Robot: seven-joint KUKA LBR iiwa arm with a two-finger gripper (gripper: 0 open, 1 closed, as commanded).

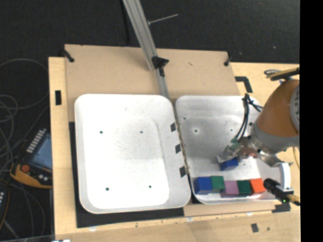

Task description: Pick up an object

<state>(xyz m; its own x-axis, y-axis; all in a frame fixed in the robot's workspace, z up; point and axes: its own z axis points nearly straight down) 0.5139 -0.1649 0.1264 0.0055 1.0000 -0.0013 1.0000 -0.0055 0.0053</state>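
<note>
My gripper [231, 157] hangs low over the right bin [207, 115], near its middle right. A small dark blue block [229, 163] sits right at the gripper's tip, partly covered by it; I cannot tell whether it is gripped. Along the bin's front wall stands a row of blocks: blue [203, 184], green [217, 182], purple [231, 187], dark green [245, 186] and orange [257, 185]. The arm's orange band [277, 112] rises to the right of the bin.
The left bin [123, 150] lies beside the right one, with clips along their shared edge. A slanted metal rail [144, 29] reaches in from the back. Cables and a hand-held pendant [33, 160] lie off the bench at the left.
</note>
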